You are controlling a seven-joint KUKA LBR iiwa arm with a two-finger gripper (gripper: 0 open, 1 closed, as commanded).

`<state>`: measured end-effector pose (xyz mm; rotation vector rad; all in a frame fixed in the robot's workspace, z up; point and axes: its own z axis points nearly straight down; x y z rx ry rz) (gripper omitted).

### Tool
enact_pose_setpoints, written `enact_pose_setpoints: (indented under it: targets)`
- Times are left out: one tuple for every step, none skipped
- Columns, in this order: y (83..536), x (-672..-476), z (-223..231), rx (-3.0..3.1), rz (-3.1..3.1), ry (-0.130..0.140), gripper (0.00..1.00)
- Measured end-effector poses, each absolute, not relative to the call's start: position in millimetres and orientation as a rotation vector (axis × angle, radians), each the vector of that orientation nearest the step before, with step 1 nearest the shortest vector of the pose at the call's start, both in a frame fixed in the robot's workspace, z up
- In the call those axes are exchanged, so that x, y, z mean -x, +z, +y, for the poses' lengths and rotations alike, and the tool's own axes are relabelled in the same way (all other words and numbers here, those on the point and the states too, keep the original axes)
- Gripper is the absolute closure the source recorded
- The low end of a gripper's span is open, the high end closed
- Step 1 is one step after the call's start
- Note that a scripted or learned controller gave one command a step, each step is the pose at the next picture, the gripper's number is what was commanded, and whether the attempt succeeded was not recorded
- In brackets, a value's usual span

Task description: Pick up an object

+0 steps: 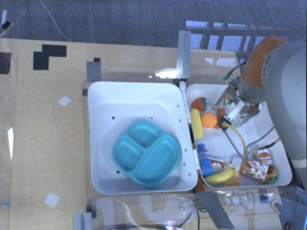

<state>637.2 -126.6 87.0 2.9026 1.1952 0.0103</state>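
My gripper hangs low over the upper part of the right bin, reaching in from the right. Just left of it lie an orange ball, a yellow corn cob and a red strawberry-like toy. A small red piece shows right at the gripper's tip, and I cannot tell whether it is held. Lower in the same bin are a blue toy, a banana and a brown snack packet.
The left bin holds a blue divided plate. A metal divider separates the two bins. The grey arm covers the right bin's upper right corner.
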Motion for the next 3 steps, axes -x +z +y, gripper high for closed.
enact_pose_setpoints:
  targets:
    - [88, -628.2, -99, -3.081, 0.606, 0.014, 0.00]
    - [88, -620.5, -87, -3.120, 0.341, 0.016, 0.00]
    - [88, -620.5, -87, -3.120, 0.342, 0.016, 0.00]
